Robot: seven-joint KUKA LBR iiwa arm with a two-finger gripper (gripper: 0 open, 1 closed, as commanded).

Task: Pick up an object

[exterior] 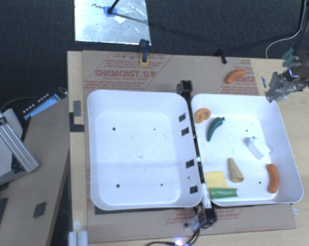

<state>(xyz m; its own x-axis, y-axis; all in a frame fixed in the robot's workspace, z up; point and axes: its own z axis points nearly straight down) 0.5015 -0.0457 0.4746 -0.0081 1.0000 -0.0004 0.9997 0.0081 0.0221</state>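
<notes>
The right bin (277, 118) holds several small items: an orange ring-shaped piece (202, 115), a dark green pepper (214, 127), a white block (257, 147), a tan cone (235, 170), an orange sausage (272, 178), a yellow square (214, 179) and a green pod (222, 192). Another orange sausage (235, 76) lies on the cardboard behind that bin. My gripper (275, 92) hangs at the far right, above the bin's back right corner, away from all the items. Nothing shows between its fingers.
The left bin (100, 111) sits beside the right one, with a black hinged divider (192, 142) between them. A yellow and blue clamp (144, 53) stands at the cardboard's back edge. A shiny sheet (93, 19) lies behind. Cables run along the right side.
</notes>
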